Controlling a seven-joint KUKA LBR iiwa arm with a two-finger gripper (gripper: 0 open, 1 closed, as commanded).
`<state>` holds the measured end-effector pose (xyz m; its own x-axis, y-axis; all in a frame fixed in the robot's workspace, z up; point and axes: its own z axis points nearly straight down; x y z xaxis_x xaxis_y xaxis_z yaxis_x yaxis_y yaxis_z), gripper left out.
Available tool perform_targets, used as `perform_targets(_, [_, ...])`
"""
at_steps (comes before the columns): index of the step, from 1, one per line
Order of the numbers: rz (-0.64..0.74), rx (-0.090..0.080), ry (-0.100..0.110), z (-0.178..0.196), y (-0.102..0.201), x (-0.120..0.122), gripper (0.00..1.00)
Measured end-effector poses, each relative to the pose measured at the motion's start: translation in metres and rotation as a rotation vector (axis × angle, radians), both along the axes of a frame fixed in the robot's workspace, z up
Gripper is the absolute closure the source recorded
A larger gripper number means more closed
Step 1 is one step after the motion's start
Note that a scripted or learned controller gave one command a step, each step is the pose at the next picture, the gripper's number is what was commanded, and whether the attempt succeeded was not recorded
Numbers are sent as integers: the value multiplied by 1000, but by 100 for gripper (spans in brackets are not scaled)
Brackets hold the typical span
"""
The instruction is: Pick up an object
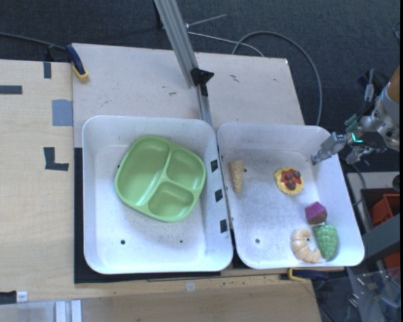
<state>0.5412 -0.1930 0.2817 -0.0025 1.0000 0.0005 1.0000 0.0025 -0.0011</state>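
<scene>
Arm: one, entering from the 3 o'clock edge of the camera view, upper half of that side. Visible portion is short: a grey wrist section with a trace of orange at its upper margin, cut off by the frame edge.

Gripper (341,149): mounted at the wrist's 9 o'clock end, dark metal with a small teal light on the body. One finger (324,150) extends toward 8 o'clock, slanting downward; a second dark finger lies beside it, toward 4 o'clock of the light. The two fingers stand apart, with nothing between them.

Pose: wrist held roughly level, gripper angled down and inward toward 9 o'clock.
</scene>
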Motion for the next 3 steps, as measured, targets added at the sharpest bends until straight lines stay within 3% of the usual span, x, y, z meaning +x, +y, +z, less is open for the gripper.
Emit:
perform_targets(1, [-1, 0, 5, -46, 7, -1, 0])
perform_targets(3, [-2, 1, 8, -171, 12, -4, 0])
